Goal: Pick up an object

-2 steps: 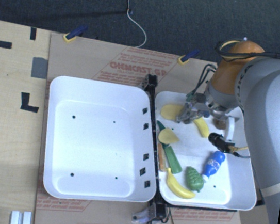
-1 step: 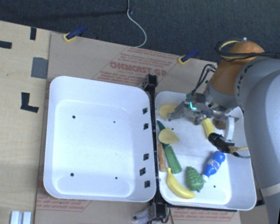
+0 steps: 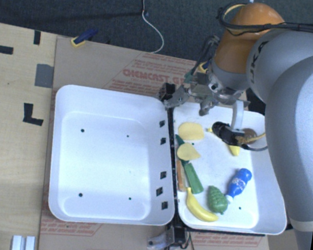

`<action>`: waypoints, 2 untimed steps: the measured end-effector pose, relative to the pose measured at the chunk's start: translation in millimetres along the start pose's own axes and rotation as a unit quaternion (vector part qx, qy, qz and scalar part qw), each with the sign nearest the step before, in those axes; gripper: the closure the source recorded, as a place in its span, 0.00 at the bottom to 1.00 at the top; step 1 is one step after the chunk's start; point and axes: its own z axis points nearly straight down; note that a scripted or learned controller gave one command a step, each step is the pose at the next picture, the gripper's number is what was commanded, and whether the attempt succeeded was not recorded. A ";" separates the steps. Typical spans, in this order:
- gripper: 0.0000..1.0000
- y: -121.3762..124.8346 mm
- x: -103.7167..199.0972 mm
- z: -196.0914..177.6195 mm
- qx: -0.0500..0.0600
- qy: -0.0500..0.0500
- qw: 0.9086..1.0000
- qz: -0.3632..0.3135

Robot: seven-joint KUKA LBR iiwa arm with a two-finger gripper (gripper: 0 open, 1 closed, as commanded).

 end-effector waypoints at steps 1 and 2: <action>0.00 -17.4 39.6 7.9 0.006 -0.001 1.000 0.003; 0.00 -57.3 -35.9 -127.0 -0.002 -0.004 1.000 0.008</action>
